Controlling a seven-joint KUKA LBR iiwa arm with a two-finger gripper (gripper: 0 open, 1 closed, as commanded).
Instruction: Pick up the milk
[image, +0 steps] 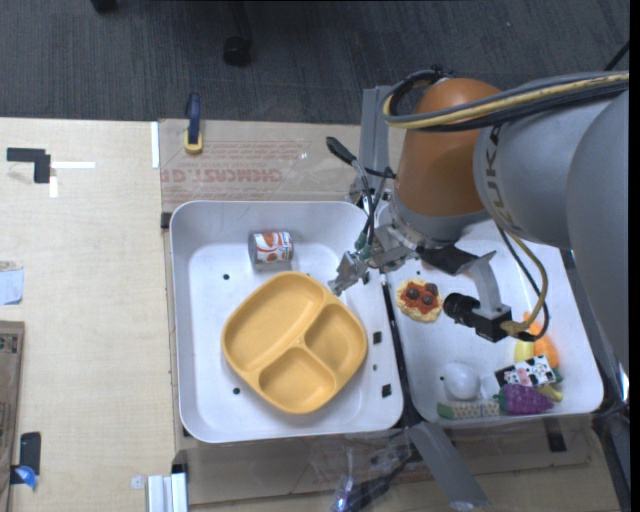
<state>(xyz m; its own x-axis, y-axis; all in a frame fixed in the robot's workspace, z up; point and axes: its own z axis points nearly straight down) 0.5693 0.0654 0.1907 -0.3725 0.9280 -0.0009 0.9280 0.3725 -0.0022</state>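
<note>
While my pincer (350, 272) hangs beside the yellow divided plate (294, 343), I cannot tell its state; the milk carton (528, 374) lies far right, below.

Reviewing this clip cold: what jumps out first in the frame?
The yellow divided plate lying in the left bin draws the eye, with a small can beyond it. The grey arm's orange band looms over the divide between the bins, its gripper near the plate's far edge. Toy foods, including the cow-patterned milk carton, sit in the right bin.
</note>
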